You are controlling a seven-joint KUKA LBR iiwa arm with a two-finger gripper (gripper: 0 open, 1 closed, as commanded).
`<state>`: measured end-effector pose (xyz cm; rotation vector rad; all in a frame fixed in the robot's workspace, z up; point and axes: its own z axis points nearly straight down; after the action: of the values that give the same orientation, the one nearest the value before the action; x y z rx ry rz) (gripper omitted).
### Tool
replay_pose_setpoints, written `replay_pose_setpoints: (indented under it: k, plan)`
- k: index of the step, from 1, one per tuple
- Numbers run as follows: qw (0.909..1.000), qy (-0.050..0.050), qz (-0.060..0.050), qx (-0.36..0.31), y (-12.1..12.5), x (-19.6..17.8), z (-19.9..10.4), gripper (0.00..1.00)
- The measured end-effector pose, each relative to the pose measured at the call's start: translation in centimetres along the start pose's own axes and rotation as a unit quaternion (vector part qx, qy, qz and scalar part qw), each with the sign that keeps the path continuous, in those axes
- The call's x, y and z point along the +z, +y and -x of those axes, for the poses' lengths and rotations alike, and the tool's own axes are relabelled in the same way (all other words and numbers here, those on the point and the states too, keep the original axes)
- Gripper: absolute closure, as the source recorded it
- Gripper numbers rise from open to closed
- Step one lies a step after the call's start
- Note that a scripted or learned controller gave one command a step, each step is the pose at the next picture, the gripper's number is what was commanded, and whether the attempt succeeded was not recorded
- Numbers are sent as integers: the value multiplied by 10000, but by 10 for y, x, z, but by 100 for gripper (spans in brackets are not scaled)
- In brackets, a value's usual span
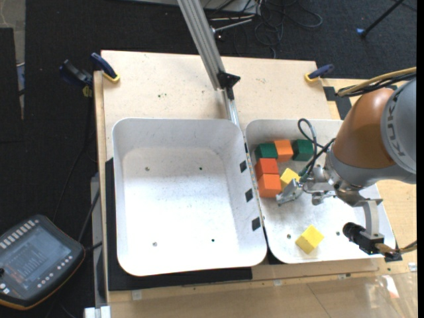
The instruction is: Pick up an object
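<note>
From above, the grey arm with its orange band (pixel 363 130) reaches in from the right over the right-hand shallow white bin (pixel 331 247), its metal two-finger gripper (pixel 287 194) low among the blocks near that bin's left wall. Whether the gripper is parted or closed cannot be told from this slant, nor whether anything sits in it. Just beside its tip lies a small yellow block (pixel 289 176), tilted, and to the left of that stand two orange blocks, the upper orange block (pixel 267 166) touching the lower orange block (pixel 269 185). Behind them, toward the far wall, a dark green block (pixel 267 150), another orange block (pixel 283 149) and a second green block (pixel 303 150) sit in a row, close together. A separate yellow cube (pixel 309 238) lies well apart from this cluster, near the front of the same bin. The left-hand white bin (pixel 132 144) shows only small dark specks on its floor. Both bins rest on a pale wooden bench (pixel 172 85), with a slanted metal rail (pixel 199 28) rising from between them, and a grey handheld control pendant (pixel 33 260) lies on the dark floor at lower left.
</note>
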<state>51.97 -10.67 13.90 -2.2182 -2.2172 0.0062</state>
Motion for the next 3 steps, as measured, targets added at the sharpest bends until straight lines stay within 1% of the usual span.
replay_pose_setpoints:
  k: [1,2,3]
  plan:
    - [10000,-7,24,2,0,46,0,0]
    - [10000,-5,43,2,1,34,0,100]
    - [10000,-14,66,-7,3,-26,9,100]
